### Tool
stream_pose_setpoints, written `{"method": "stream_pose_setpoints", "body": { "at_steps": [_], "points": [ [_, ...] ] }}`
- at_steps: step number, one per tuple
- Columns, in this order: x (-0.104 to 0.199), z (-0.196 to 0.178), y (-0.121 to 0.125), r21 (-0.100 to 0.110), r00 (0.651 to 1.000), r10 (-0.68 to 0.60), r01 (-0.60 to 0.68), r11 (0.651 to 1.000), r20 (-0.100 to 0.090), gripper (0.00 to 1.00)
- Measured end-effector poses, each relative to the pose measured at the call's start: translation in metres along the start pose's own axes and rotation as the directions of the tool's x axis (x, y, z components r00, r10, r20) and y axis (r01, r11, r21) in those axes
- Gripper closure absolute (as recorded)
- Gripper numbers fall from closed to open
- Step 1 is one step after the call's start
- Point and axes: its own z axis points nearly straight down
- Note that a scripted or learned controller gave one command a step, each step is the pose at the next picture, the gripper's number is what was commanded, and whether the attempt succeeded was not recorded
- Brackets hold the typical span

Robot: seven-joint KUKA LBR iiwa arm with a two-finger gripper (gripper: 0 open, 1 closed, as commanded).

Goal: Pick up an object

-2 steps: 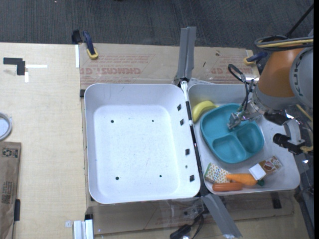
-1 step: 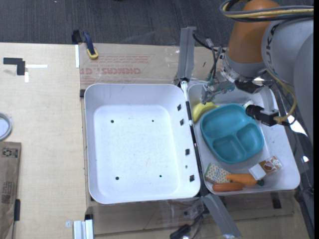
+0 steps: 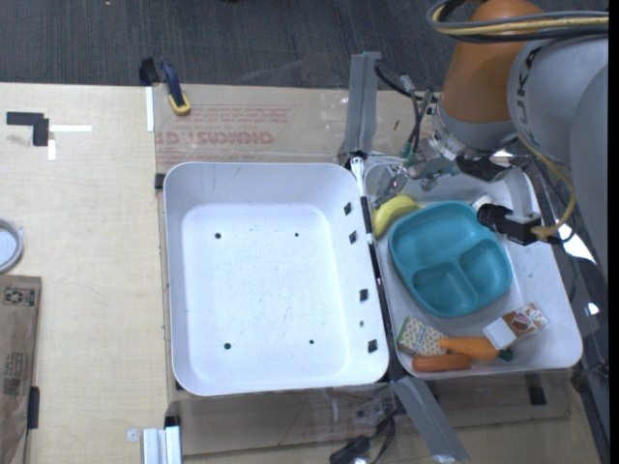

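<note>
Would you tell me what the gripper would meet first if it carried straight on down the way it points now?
Most likely the yellow banana-like object just below the gripper, at the right bin's far left corner; depth is uncertain.

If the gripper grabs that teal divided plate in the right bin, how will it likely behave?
The teal plate looks like stiff moulded plastic, so probably rigid and light. Its glossy surface may slip between fingers. It leans on a yellow object, so a push may rock it.

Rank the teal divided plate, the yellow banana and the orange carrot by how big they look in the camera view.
1. teal divided plate, clearly largest.
2 and 3. yellow banana and orange carrot: they look similar and are partly hidden, so I won't rank them.
</note>
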Motion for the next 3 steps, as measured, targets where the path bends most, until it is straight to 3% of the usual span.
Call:
{"method": "stream_pose_setpoints", "body": {
  "at_steps": [1,2,3],
  "points": [
    [0.001,0.001,-0.076,0.002,0.997,0.076,-0.076,0.997,0.000,0.00],
    [0.024,0.001,-0.035,0.001,0.992,-0.123,0.123,0.992,0.000,0.00],
    [-0.058,0.067,-0.080,0.002,0.987,-0.164,0.164,0.987,-0.001,0.00]
  ]
}}
